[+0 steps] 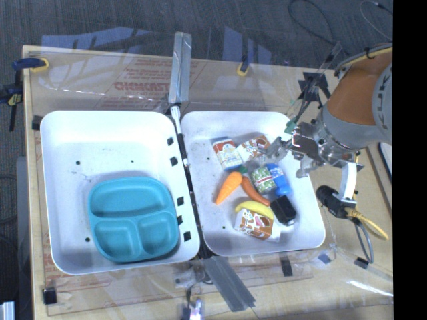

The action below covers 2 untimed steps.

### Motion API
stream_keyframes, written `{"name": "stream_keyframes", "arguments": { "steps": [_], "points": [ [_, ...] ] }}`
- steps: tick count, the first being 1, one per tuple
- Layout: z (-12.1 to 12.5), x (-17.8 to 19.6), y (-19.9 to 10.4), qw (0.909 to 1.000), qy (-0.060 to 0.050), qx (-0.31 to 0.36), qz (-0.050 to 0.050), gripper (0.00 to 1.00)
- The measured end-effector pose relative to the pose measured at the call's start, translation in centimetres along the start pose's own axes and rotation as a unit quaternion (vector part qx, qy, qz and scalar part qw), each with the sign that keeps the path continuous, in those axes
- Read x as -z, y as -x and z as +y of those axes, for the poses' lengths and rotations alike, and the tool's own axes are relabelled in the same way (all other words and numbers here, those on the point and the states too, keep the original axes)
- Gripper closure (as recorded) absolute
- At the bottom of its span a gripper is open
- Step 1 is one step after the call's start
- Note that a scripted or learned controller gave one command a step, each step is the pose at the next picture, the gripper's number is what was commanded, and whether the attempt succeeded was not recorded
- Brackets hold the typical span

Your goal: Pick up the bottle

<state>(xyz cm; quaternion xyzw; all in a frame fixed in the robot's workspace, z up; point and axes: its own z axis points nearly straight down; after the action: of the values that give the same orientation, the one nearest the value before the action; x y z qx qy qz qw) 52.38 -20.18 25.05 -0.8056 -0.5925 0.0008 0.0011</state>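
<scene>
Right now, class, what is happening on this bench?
A grey arm with an orange band reaches in from the right, its gripper over the right bin. That bin holds a pile: the bottle, carrots, a banana and small cartons. The bottle lies among them, not lifted. The left bin holds a blue divided tray.
</scene>
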Motion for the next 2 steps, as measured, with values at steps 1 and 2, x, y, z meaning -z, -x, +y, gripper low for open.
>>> {"name": "stream_keyframes", "arguments": {
  "steps": [1,2],
  "points": [
    [3.1,0.1,-0.8,1.0,0.0,0.001,0.0,0.0],
    [2.9,2.1,-6.4,0.9896,0.001,0.144,-0.001,0.0]
  ]
}}
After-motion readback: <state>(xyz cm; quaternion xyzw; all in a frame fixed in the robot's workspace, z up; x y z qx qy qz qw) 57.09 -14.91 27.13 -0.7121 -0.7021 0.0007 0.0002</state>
